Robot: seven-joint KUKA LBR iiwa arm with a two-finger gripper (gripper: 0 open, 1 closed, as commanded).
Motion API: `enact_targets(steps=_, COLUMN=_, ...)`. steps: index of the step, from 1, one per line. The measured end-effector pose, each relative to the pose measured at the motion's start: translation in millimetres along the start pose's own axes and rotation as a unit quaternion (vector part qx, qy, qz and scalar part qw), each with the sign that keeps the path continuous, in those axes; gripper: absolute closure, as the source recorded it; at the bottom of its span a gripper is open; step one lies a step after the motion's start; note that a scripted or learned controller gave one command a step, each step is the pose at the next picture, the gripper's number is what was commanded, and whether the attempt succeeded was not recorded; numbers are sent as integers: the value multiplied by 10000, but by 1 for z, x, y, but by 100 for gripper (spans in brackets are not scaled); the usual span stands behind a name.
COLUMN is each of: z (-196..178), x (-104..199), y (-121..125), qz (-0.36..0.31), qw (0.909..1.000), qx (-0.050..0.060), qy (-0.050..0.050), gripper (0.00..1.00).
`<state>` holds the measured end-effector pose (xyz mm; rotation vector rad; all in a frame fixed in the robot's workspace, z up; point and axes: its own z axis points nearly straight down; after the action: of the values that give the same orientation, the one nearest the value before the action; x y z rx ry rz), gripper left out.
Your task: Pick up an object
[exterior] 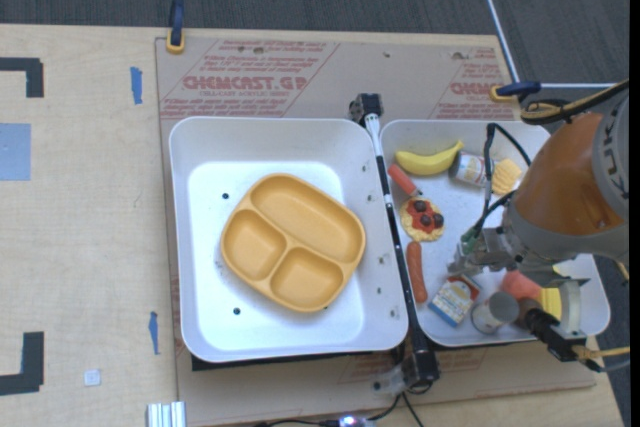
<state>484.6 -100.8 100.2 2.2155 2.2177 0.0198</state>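
Note:
My gripper (pixel 470 253) hangs low over the middle of the right bin (pixel 452 198), under the grey wrist and orange band. It is just above a small printed carton (pixel 452 302) and right of a red sausage (pixel 417 272). A pizza slice toy (pixel 422 218) lies a little to its upper left. At the bin's far end lie a yellow banana (pixel 428 160) and a red carrot-like piece (pixel 403 180). The arm hides part of the bin's right side.
The left bin (pixel 200 165) holds a yellow divided plate (pixel 292 242). In the right bin there are also a small jar (pixel 468 170), a yellow piece (pixel 507 175), a grey can (pixel 492 315) and a pink-red item (pixel 520 285). Black cables run across the arm.

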Motion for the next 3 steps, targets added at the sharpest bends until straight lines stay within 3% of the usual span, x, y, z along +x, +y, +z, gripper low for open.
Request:
enact_targets(steps=1, z=-84, x=75, y=-3, qz=-4, qw=10000, qx=60, qy=-16, gripper=100)
enact_targets(steps=2, z=-77, x=-3, y=-4, qz=6, qw=10000, qx=62, qy=-30, gripper=100)
enact_targets(steps=3, z=-77, x=-2, y=-4, qz=4, qw=10000, qx=61, qy=-26, gripper=0)
